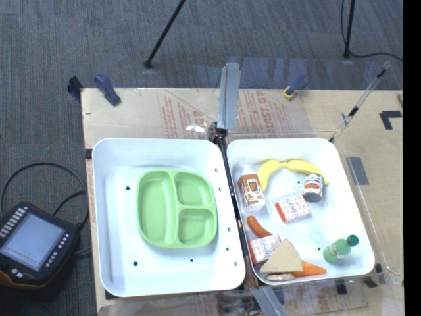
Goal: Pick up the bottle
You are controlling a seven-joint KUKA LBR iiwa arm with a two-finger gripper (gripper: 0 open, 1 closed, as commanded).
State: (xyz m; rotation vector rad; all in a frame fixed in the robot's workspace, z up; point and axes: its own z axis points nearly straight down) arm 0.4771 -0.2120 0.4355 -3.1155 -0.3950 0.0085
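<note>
Two shallow white bins sit side by side on a cardboard-covered counter (276,110) above grey carpet (66,31), where tripod legs (168,28) stand and a teach pendant (33,242) lies at lower left. The left bin (108,176) carries a green divided plate (177,208). The right bin (329,153) holds a banana (289,168), small cartons, a jar, a carrot and a sandwich wedge. The green bottle (339,250) lies on its side in the near right corner of the right bin, its long axis slanting, cap pointing up-right toward the bin's right wall. The gripper's state cannot be told.
</note>
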